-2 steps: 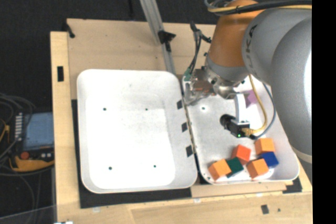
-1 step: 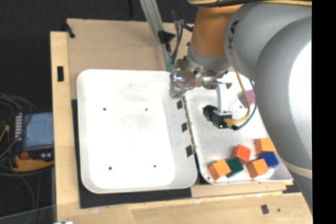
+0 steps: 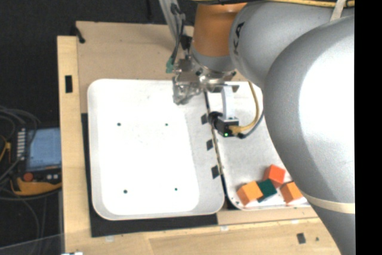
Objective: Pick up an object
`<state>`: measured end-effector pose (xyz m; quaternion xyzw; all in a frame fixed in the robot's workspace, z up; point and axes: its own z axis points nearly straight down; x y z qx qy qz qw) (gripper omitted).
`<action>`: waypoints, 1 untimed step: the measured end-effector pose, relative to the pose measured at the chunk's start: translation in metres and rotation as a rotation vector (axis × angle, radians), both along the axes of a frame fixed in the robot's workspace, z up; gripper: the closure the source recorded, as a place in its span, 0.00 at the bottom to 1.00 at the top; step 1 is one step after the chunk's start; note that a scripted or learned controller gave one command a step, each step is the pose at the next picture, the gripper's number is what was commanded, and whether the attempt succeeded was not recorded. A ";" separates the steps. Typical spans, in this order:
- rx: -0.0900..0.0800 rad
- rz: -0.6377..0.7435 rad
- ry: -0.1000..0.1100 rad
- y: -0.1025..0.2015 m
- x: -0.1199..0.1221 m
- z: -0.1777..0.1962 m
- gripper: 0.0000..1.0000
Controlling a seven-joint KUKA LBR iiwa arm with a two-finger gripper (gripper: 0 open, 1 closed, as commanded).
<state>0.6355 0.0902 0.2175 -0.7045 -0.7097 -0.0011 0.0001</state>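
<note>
Several small blocks lie in the near corner of the right bin (image 3: 239, 155): an orange block (image 3: 250, 192), a dark green block (image 3: 267, 189), a red-orange block (image 3: 276, 174) and another orange block (image 3: 291, 192). My gripper (image 3: 182, 94) hangs from the orange wrist band over the far right edge of the left bin (image 3: 143, 146), well away from the blocks. I see nothing in the gripper.
The big grey arm covers most of the right bin and the right side of the view. A metal rod slants up behind the wrist. A cable with a green light (image 3: 227, 133) hangs near the divider between the bins. A blue device (image 3: 43, 149) sits off the bench at left.
</note>
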 end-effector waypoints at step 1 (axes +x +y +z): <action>-0.005 -0.002 0.002 -0.005 0.000 0.001 0.00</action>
